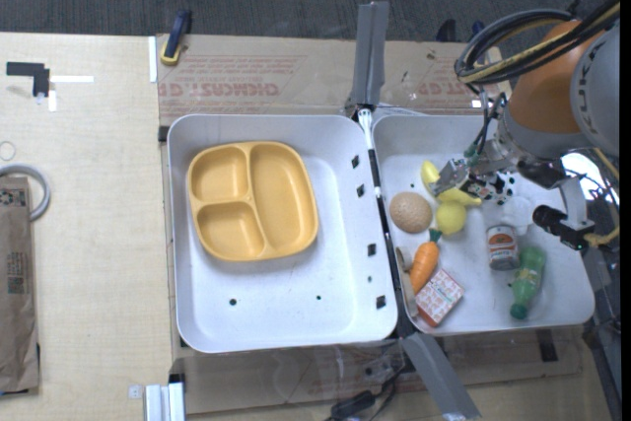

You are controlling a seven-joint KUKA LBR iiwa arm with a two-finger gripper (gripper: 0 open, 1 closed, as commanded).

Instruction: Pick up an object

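My gripper (465,182) reaches down into the right bin (572,311), right over a yellow banana-like toy (455,197) and a yellow lemon (451,219). Whether anything sits between the fingers is not visible. Beside them lie a tan potato-shaped ball (411,211), an orange carrot (425,261), a small red-labelled can (502,245), a green bottle (526,282) and a red snack box (439,297).
The left bin (197,311) holds a yellow three-compartment plate (252,200). A grey divider post (371,54) stands behind the bins' shared wall. Black cables (513,39) loop above the arm at the right. A blue-and-yellow tool (177,36) lies on the cardboard behind.
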